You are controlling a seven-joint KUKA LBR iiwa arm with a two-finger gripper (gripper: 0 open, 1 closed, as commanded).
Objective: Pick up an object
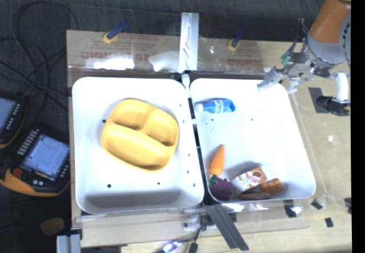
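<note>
Camera view: plump yellow bread loaf (140, 133)

robotics lab: teach pendant (37, 160) on carpet, clamped bench (319, 149), twin white bins (85, 189).

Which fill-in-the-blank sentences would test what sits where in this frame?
1. The yellow bread loaf lies in the ____ bin.
2. The carrot lies in the ____ bin.
3. The blue bottle lies nearer the bin's ____ wall than the carrot does.
4. The tool hovers over the right bin's ____ right corner.

Missing words: left; right; far; far
</note>
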